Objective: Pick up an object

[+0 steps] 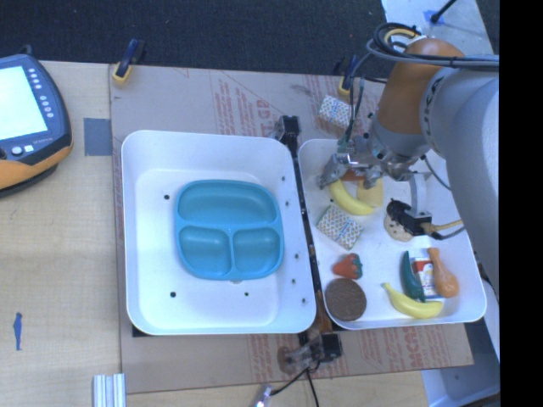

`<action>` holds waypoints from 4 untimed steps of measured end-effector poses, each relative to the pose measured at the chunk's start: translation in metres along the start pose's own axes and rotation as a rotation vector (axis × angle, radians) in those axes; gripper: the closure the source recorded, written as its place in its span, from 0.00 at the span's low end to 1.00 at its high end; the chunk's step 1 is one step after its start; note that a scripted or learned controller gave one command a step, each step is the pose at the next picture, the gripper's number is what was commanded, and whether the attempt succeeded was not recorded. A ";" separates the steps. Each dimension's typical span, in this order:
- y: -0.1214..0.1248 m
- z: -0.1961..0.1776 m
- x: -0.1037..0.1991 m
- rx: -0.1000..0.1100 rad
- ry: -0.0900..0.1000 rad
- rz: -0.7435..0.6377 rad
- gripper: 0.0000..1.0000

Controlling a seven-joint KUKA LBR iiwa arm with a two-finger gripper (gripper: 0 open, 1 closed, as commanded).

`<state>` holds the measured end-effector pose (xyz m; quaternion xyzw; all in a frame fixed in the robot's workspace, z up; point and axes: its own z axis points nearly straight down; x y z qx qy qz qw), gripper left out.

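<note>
Two risks stand out, says the first observer. The two-finger gripper (pixel 356 179) hangs with its fingers spread and nothing between them, low over the far end of the right-hand shallow white bin (pixel 377 257), just above the curved yellow toy banana (pixel 344 198). That banana looks rounded and smooth; if the fingers close off its middle, it will likely roll or squirt out sideways.

The second observer agrees and adds crowding. A small square block with a checked pattern (pixel 339 225) lies just beside the banana on its near side, and a pale round biscuit-like piece with a dark patch (pixel 397 222) sits just to the right. A finger landing on either would shove it rather than grasp anything.

And the bin wall? asks the first.

Close on the left, the second replies: the banana lies near the rim next to the left-hand white bin (pixel 144 227), which holds a blue divided plastic plate (pixel 227 230). A widely spread finger may strike that wall. Farther down, the red strawberry-like piece (pixel 346 266), brown round disc (pixel 345 299) and second yellow banana (pixel 411 303) lie well clear.
</note>
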<state>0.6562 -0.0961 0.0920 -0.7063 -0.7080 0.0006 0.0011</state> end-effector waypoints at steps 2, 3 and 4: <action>-0.003 0.000 0.000 0.005 0.002 0.001 0.00; -0.003 -0.010 0.000 0.007 0.003 0.000 1.00; -0.046 -0.100 0.065 0.001 0.001 -0.001 1.00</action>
